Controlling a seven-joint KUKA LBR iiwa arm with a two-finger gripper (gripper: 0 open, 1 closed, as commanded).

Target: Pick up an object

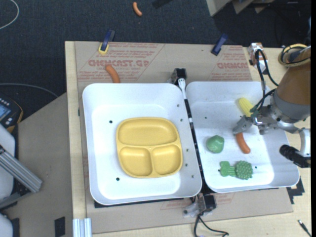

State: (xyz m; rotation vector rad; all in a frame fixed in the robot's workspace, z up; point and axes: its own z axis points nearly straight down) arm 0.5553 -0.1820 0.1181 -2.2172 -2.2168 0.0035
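The right white bin holds a yellow corn piece, a green round object, a small orange sausage-shaped piece and a green broccoli. My gripper hangs low over this bin, just below the corn piece and just above the orange piece. I see nothing clearly held in it. The grey wrist and the orange band reach in from the right and hide part of the bin's right side.
The left white bin holds a yellow divided plate. An orange piece lies on the cardboard behind the left bin, and another on the dark floor. Clamps sit at the bench's back edge.
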